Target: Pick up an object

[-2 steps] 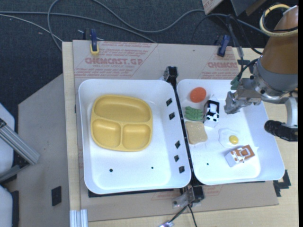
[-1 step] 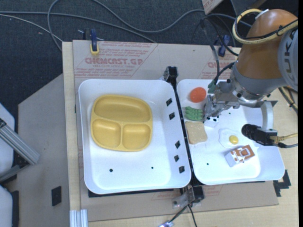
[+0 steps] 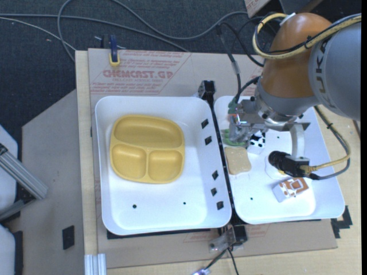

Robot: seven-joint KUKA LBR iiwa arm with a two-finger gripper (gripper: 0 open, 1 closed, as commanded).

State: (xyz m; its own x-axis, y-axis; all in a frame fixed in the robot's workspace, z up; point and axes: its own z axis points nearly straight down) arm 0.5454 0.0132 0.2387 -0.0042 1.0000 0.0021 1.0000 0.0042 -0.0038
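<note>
Tan flat spongy pad (image 3: 238, 160) lies in the right white bin (image 3: 321, 202), by its left wall, just near of the pincer (image 3: 243, 132); its state I cannot tell. Yellow divided plastic tray (image 3: 147, 148) fills the left white bin (image 3: 155, 216).

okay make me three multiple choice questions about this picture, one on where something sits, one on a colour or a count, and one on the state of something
1. Where is the yellow tray?
A. in the left bin
B. in the right bin
C. on the floor

2. How many compartments does it have?
A. one
B. three
C. six

3. How does the tan sponge lie?
A. flat on the floor of the right bin
B. stacked on the tray
C. hanging over the bin's edge

Answers:
1 A: the tray rests inside the left bin.
2 B: one wide section sits above two smaller ones.
3 A: it lies flat in the right bin, near the divider, just below the gripper.
</note>
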